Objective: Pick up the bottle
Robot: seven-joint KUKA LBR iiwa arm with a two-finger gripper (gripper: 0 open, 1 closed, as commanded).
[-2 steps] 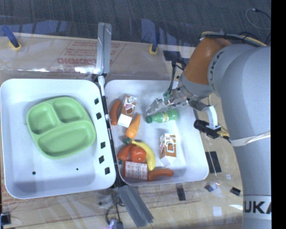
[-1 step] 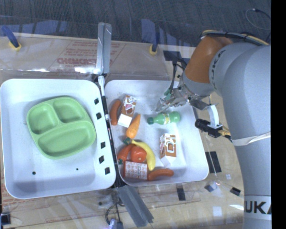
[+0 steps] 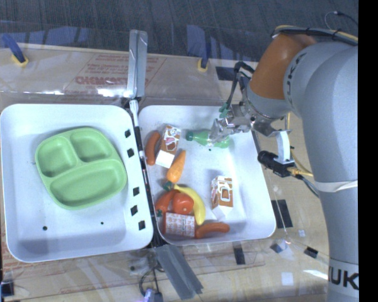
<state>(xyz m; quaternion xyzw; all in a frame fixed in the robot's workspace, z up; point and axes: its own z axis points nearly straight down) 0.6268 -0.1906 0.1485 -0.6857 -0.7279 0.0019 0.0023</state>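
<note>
The gripper, its opening impossible to judge, sits over the lying green bottle; it should straddle the bottle's body squarely before lifting.

The scene is lit evenly from above, and bright, soft light is spread across both white bins. Faint shadows are cast along the bin walls. Glare is seen on the clear plastic sheet behind the bins. The picture is slightly soft and grainy throughout, and the dark floor at the top is left dim.
</note>
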